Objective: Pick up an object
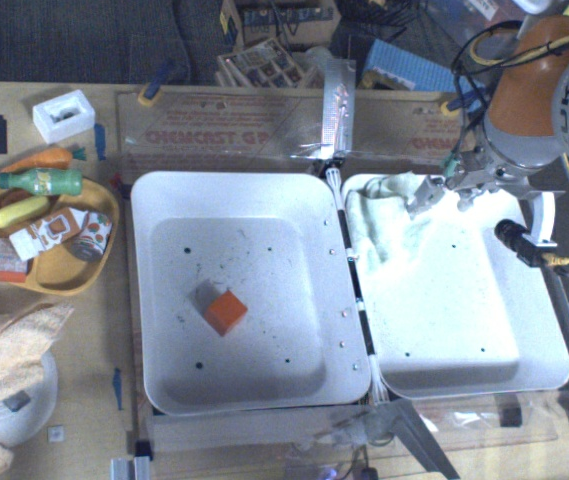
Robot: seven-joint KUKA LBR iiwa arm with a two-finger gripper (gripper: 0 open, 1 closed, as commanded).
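**Meanwhile, Arm Works the Cloth Corner**

Over the right white bin's far-left corner, the two-finger gripper hangs spread above a crumpled pale cloth, nothing grasped. Next, judging by this: descend and close. An orange block sits mid-floor in the left white bin.

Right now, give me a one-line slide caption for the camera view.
Gripper over the white cloth in the right bin; orange block alone in the left bin.

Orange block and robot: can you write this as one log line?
orange block: left bin | cloth: right bin | gripper: over cloth
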